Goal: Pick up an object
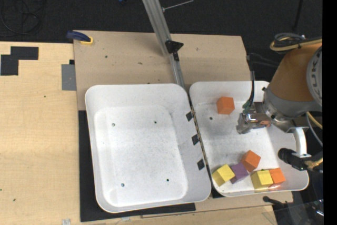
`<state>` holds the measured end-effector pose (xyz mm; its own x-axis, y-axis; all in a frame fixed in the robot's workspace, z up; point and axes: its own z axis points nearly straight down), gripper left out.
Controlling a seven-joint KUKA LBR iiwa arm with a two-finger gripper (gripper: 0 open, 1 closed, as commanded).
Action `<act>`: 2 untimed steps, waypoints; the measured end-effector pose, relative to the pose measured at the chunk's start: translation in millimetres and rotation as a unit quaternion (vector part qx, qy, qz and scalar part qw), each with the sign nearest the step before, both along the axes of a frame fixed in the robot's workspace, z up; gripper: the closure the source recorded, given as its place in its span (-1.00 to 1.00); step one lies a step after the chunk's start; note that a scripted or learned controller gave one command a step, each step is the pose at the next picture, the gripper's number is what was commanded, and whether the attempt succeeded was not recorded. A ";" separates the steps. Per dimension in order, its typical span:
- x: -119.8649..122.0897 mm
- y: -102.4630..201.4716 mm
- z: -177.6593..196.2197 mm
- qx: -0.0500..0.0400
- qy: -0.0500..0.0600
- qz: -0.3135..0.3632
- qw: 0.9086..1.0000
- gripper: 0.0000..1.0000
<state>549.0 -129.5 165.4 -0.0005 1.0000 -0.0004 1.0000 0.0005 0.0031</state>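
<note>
Tool (246,125) low in right bin (210,97), grip state unclear; orange cube (225,105) at ten o'clock, edges slightly skewed.

A slanted aluminium rail (156,13) rises from a black clamp (173,46) on the wooden surface (131,58), behind the two bins. A blue-and-yellow clip (79,36) sits at the surface's far-left corner, and a grey patch (68,76) lies just left of it.

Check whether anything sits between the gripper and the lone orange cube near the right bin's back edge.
Nothing visible does. The gripper hangs over bare bin floor in the right bin, with the orange cube apart from it toward the back left. The other blocks cluster at the front corner, away from that path.
</note>
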 end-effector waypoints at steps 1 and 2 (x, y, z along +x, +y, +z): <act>-0.8 -0.6 63.4 0.000 -0.001 0.000 1.000 1.00; -5.6 -5.2 124.6 0.000 -0.001 0.000 1.000 1.00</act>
